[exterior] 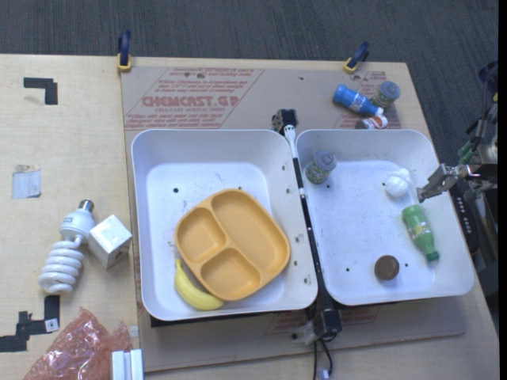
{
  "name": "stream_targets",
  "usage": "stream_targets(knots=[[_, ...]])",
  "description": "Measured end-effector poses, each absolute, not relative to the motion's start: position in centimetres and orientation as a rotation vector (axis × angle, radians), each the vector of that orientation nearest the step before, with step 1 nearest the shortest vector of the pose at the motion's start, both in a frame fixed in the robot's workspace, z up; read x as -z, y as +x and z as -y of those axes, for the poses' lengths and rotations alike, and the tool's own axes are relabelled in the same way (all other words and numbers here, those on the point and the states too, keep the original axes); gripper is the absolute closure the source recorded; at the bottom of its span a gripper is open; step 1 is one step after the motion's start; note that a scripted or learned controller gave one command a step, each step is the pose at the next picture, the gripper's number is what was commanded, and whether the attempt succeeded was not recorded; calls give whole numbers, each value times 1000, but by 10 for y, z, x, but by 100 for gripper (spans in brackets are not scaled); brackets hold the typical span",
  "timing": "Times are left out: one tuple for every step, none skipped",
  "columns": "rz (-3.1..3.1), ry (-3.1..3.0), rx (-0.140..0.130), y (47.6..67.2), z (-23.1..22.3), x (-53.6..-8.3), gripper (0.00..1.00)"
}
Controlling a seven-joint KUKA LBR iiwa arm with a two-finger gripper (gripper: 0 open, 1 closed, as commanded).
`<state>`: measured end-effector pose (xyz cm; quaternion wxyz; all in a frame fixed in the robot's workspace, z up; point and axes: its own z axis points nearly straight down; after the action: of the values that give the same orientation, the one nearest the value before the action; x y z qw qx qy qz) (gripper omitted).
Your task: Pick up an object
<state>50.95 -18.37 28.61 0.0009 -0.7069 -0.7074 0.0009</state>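
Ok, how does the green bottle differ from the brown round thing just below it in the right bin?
The green bottle is long, lying on its side; the brown round object is squat and compact. The bottle lies near the bin's right wall, the brown object nearer the front edge. Both rest on the right bin floor, apart from each other.

"CHEMCAST GP" in red print on the brown board [198, 93] behind the bins.
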Motion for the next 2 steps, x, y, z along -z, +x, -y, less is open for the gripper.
stream_targets(knots=[[2220,-2223,0,487,210,-166,0],[2223,-2222,1,545,222,-150,0]])
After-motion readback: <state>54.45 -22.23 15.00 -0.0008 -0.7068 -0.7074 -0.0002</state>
